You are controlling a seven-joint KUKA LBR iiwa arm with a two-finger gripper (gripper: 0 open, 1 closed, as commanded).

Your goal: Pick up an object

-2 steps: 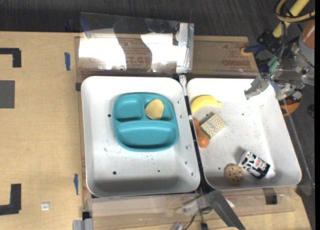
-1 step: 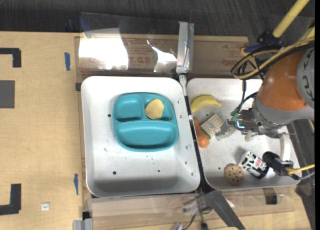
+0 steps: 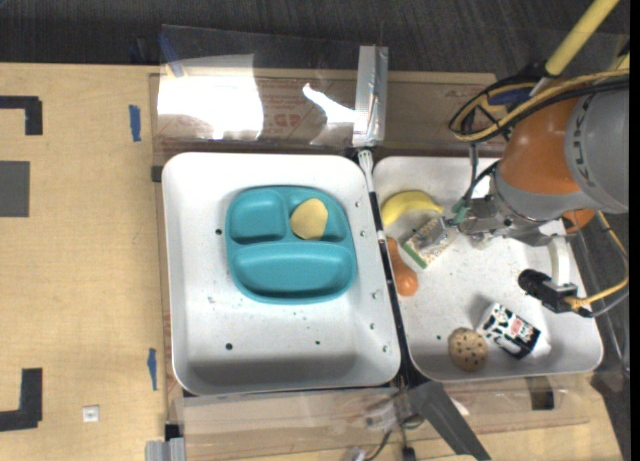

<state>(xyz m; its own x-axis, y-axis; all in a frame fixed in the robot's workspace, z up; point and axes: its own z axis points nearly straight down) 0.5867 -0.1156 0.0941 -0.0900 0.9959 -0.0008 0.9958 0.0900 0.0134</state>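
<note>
My gripper (image 3: pixel 428 240) reaches in from the right and hangs low over the left side of the right bin (image 3: pixel 570 349). It sits just below a yellow rounded object (image 3: pixel 405 207) and just above and to the right of an orange object (image 3: pixel 404 277) by the bin's left wall. A brown speckled ball (image 3: pixel 467 347) and a black-and-white carton (image 3: pixel 512 331) lie near the right bin's front edge. In the left bin (image 3: pixel 200 329) a teal divided plate (image 3: pixel 290 271) carries a yellow piece (image 3: pixel 309 217) in its upper right compartment.
The grey arm with its orange band (image 3: pixel 540 154) covers the right bin's back right corner. Cables (image 3: pixel 490 109) loop behind it. A clear plastic panel (image 3: pixel 260 99) stands behind the left bin. A black clip with a cable (image 3: pixel 548 289) hangs over the right bin.
</note>
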